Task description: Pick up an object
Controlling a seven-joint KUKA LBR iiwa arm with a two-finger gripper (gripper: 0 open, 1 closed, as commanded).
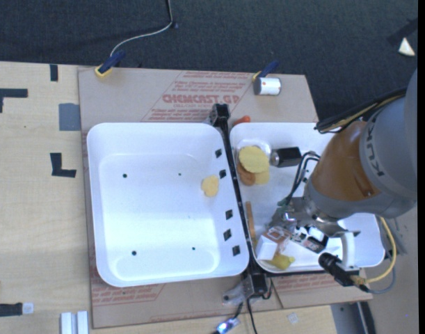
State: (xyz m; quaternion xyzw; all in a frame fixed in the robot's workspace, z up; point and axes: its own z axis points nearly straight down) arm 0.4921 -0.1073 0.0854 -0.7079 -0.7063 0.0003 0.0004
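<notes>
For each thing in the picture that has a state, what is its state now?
Left bin: holds one small yellow piece.
Right bin: holds several items, among them a round yellow object.
Gripper: low inside the right bin, above the clutter.

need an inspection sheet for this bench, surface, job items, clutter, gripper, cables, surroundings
surface: two white bins side by side on a cardboard sheet; left bin and right bin.
job's things: small yellow piece in the left bin by its right wall; round yellow object, black cylinder and small yellow piece in the right bin.
clutter: white cylinder on the cardboard behind the bins.
grippers: gripper low over the right bin's near part; nothing seen held.
cables: white cable across the dark floor to a blue-yellow clamp; wires at the arm's wrist.
surroundings: dark carpet behind, wooden bench to the left.
</notes>
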